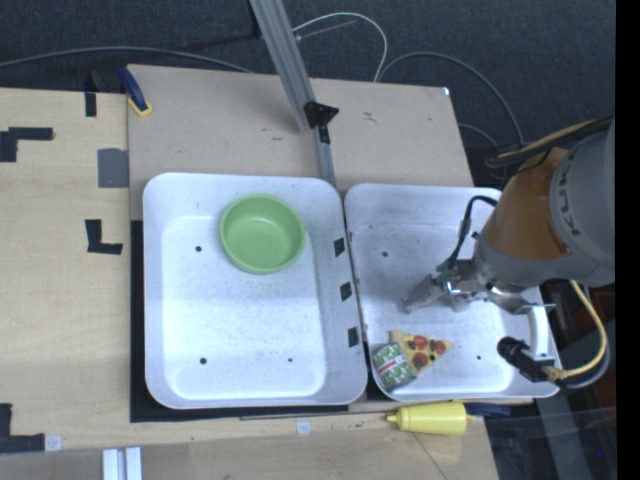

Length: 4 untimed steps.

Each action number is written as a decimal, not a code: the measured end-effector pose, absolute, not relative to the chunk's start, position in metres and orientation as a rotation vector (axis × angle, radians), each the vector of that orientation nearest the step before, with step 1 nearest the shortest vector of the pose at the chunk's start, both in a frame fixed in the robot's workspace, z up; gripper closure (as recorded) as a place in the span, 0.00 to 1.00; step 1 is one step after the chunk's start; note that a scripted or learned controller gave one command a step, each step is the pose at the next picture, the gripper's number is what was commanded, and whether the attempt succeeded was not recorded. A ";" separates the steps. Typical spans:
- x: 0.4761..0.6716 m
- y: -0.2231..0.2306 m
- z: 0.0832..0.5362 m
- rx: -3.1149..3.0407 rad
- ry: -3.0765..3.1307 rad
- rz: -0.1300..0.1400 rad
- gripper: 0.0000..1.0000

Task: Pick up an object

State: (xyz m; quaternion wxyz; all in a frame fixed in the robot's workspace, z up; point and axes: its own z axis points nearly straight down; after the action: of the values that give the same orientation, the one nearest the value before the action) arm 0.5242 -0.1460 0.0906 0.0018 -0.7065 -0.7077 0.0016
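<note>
A toy pizza slice [424,348] lies near the front of the right bin [400,218], touching a small green-and-white packet [393,365] at the bin's front left corner. My gripper [418,299] hangs in the right bin, its fingers pointing left, a little above and behind the pizza slice. Nothing shows between the fingers. A green bowl [262,233] sits upright in the back half of the left bin [180,368].
A yellow mustard bottle [433,419] lies on the bench just in front of the right bin. A grey pole [285,53] slants in from the top to the bins' shared back edge. Cables run behind the right bin.
</note>
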 end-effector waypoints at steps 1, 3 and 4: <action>0.525 -0.146 0.103 -2.215 -2.222 0.003 1.00; 0.529 -0.137 0.226 -2.221 -2.227 -0.004 1.00; 0.530 -0.137 0.279 -2.223 -2.227 -0.004 1.00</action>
State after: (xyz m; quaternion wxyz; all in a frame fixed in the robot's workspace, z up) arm 0.5301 -0.1374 0.2791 -0.0024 -0.7064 -0.7078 -0.0012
